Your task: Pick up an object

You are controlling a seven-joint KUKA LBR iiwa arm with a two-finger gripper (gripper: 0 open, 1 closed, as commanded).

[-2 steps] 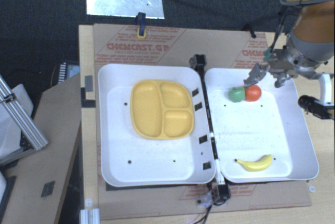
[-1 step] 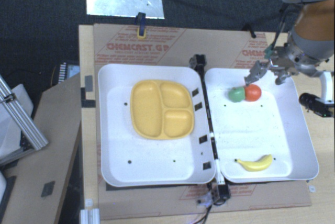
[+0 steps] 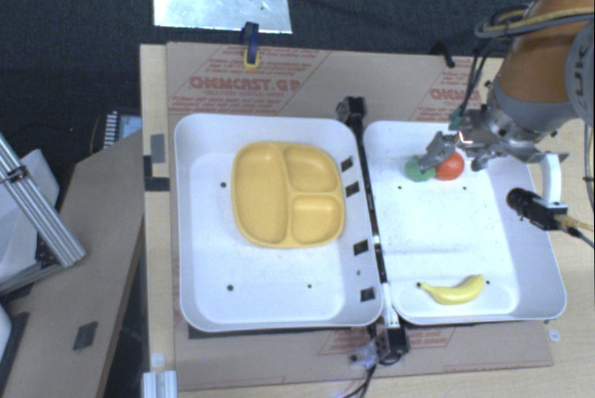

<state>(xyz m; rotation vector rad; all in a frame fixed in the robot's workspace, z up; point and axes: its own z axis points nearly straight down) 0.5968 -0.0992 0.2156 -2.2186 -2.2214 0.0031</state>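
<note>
We saw two white bins side by side on the bench. The left bin (image 3: 200, 294) held a yellow divided plate (image 3: 286, 193) lying flat near its middle. In the right bin (image 3: 535, 280), a banana (image 3: 454, 289) lay near the front edge, well apart from everything else there. Toward the back of that bin sat an orange-red ball (image 3: 451, 166) with a green object (image 3: 417, 170) touching it on its left. The arm (image 3: 544, 52) reached in from the right, and its gripper (image 3: 444, 148) hung just above those two pieces, a grey finger overlapping the green one. We could not tell whether the claw was apart or together, nor whether it held anything.
</note>
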